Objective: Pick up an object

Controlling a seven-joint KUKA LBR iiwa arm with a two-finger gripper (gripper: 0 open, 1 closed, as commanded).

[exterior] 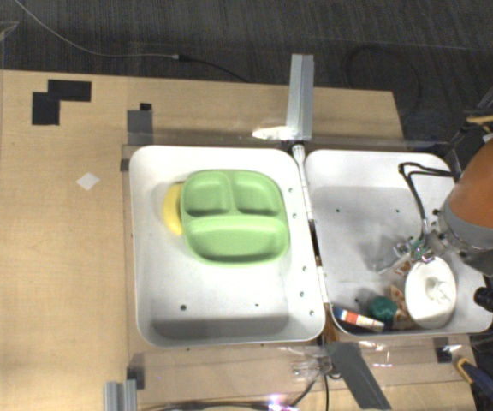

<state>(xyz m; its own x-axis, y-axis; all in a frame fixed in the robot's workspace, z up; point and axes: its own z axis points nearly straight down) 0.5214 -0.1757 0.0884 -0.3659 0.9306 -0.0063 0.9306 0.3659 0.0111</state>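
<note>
My gripper [411, 252] hangs low over the right part of the right bin [358, 187], below the grey wrist and the orange band [486, 187]. A white round object [430, 292] lies just below and to the right of the gripper, close to it. Along the bin's front wall lie a red and white marker [358, 319], a small green object [385, 307] and a brown piece [402, 317]. In the left bin [212, 315] a green divided plate [232, 215] rests partly over a yellow object [171, 210].
A black cable [418, 187] loops from the arm over the right bin's back right. An upright metal post [301, 97] stands behind the wall between the bins. Bare wooden bench [50, 255] stretches to the left.
</note>
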